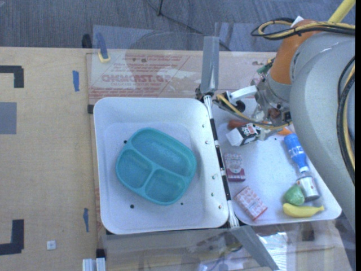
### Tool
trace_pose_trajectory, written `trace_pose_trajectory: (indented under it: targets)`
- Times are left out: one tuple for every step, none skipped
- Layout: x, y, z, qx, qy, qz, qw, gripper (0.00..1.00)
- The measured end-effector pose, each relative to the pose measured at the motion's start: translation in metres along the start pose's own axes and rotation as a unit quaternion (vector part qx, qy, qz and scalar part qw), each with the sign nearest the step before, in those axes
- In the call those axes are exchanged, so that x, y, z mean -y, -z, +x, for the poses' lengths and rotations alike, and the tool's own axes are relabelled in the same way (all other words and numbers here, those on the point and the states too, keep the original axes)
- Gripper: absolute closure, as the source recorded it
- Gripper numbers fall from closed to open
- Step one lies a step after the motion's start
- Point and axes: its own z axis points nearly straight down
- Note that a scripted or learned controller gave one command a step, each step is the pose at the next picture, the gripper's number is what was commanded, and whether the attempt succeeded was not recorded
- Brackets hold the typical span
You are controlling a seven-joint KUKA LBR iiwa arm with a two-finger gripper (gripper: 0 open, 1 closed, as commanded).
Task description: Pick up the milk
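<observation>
Look to the right bin point(265, 168): the arm point(321, 83) comes in from the right and its gripper point(260, 120) sits low over the bin's far end. The milk point(243, 133), a small white carton with a dark and red print, lies tilted just below and to the left of the gripper, so close that you cannot tell whether the two touch. You cannot tell from here how the gripper is set, as cables and the wrist cover it.

Nearer you in the same bin lie a pinkish packet point(233, 166) by the divider, a red-and-white box point(250, 202), a blue bottle point(295, 153), a can point(308, 187), a green fruit point(293, 195) and a banana point(302, 209). The left bin point(107, 123) holds a teal tray point(156, 165) with three compartments.
</observation>
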Motion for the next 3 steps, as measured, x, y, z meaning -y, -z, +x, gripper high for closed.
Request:
trace_pose_trajectory:
  targets:
    - [0.027, 0.134, -0.003, -0.001, -0.015, 0.000, 0.9999, 1.00]
    - [0.075, 0.156, 0.018, 0.000, -0.026, 0.000, 0.9996, 1.00]
    - [0.118, 0.170, 0.030, 0.000, 0.025, 0.000, 0.9997, 1.00]
